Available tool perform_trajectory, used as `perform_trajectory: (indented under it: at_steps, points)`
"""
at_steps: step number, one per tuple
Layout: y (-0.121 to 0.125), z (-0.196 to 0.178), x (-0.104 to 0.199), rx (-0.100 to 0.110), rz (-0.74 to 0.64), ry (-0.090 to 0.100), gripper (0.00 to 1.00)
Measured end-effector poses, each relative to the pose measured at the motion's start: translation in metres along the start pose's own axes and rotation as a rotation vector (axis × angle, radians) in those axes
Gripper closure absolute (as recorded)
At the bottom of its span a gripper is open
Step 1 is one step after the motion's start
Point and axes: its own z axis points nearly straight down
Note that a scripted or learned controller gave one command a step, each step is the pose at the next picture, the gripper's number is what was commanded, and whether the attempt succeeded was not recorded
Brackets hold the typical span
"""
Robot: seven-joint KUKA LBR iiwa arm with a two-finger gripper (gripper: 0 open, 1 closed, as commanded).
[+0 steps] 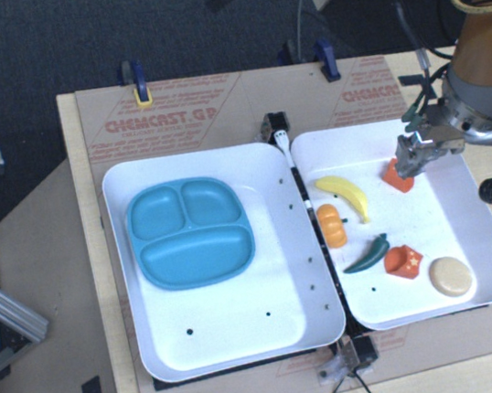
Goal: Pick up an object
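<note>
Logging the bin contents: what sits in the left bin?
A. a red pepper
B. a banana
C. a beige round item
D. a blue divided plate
D: the blue plate lies in the left bin, while the food items are in the right bin.

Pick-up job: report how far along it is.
Done: the gripper is in the right bin, right at the orange-red object. In hand: nothing visibly lifted; whether it is gripped can't be told. Left: a confirmed grasp and lift. The banana, green pepper and beige round piece lie untouched.
</note>
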Motion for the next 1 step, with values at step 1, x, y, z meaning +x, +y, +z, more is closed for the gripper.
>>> perform_trajectory:
  at_steps: [1]
  points:
    - [-0.0127, 0.0175, 0.0479, 0.007, -0.002, 0.003, 1.00]
